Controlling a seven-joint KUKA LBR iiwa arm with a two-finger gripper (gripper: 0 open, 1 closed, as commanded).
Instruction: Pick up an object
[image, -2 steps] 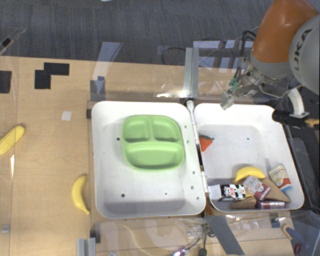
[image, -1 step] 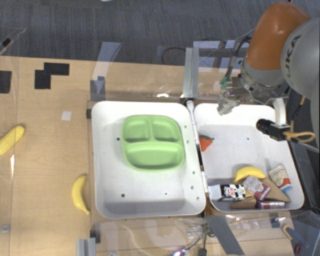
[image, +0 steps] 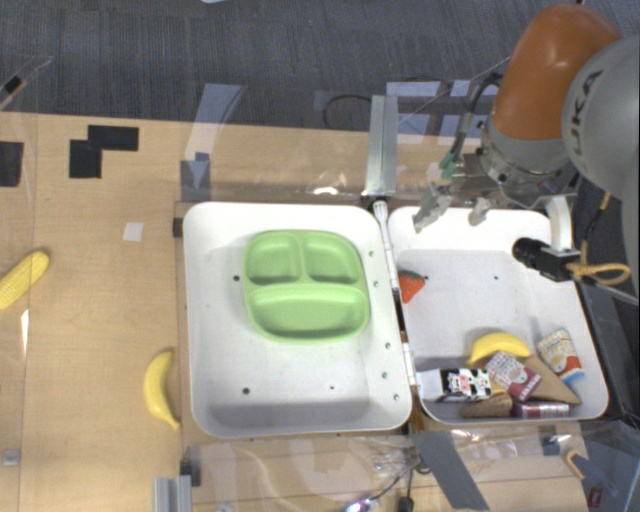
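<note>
Bare right bin floor beneath open gripper

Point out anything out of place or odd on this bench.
Two things lie outside the bins on the wooden bench: a yellow plastic banana beside the left white bin, and a yellow corn cob at the far left edge. Nothing looks spilled or damaged.

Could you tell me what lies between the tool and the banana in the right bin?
In the camera view, only bare white bin floor lies between the tool and the banana; the small orange item sits off to the side.
</note>
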